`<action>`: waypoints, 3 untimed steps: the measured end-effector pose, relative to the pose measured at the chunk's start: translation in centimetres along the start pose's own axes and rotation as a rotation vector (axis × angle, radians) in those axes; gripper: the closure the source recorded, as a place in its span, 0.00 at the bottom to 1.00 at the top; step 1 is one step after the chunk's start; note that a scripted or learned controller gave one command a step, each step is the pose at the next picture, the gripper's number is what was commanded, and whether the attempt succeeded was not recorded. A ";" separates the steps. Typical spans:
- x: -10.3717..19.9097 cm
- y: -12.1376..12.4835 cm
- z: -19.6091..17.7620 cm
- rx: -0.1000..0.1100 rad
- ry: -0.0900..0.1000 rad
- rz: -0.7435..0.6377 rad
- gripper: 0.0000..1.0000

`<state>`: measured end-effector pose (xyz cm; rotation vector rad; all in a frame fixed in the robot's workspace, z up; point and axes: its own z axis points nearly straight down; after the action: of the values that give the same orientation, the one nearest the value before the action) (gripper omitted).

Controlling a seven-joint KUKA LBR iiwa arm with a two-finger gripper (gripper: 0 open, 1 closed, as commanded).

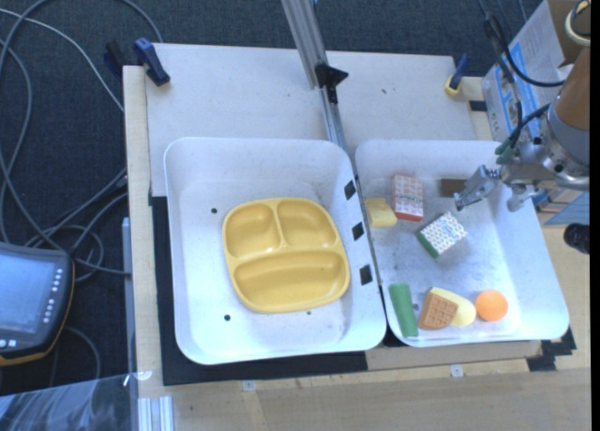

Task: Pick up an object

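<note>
My gripper (495, 193) hangs over the upper right part of the right bin (544, 260), its two fingers spread open with nothing between them. Below and left of it lies a green and white checkered block (442, 233). A red and white patterned box (407, 197) sits further left, beside a small yellow piece (381, 213). Along the bin's front are a green cylinder (401, 308), a waffle-like orange and yellow piece (444, 309) and an orange ball (491, 305).
The left bin (187, 232) holds a yellow divided plate (285, 254). A metal pole (298, 7) rises at the back between the bins. Clamps (150, 59) sit at the bench corners. Cables and a pendant (28, 298) lie left.
</note>
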<state>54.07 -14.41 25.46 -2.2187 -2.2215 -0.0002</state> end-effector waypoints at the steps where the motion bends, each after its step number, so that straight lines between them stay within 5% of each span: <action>1: 0.0 0.0 0.0 -0.001 0.000 0.001 0.00; 3: 0.3 -0.4 12.4 0.007 0.001 0.001 0.00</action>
<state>53.62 -14.12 13.03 -2.2157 -2.2163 0.0056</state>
